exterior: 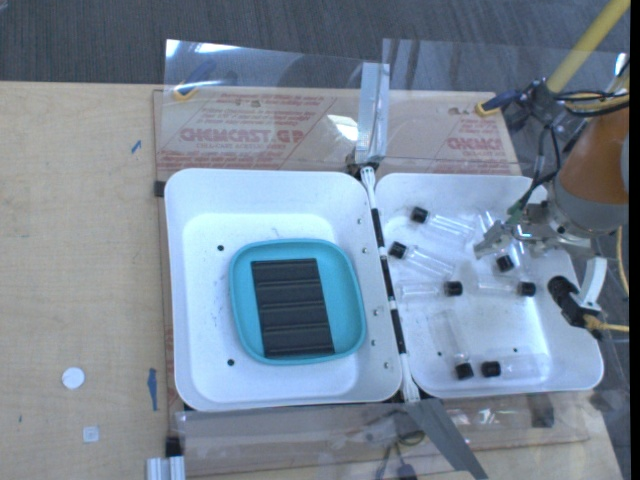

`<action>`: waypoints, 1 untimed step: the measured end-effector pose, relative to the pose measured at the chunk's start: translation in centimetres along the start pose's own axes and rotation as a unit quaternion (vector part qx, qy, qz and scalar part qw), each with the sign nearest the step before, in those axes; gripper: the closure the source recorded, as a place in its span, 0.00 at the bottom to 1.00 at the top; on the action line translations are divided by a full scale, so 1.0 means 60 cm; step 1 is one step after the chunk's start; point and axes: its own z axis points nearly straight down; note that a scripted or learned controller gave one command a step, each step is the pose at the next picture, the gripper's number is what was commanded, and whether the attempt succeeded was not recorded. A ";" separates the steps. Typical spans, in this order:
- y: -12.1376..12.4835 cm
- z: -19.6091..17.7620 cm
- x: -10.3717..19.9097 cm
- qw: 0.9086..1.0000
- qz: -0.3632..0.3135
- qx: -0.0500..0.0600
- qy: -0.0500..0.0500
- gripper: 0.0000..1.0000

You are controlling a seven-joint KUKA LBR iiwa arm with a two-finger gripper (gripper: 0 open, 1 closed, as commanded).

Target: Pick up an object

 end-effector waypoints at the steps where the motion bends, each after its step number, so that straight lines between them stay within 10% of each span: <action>1: -0.009 -0.001 0.015 1.000 -0.002 -0.001 -0.002 0.00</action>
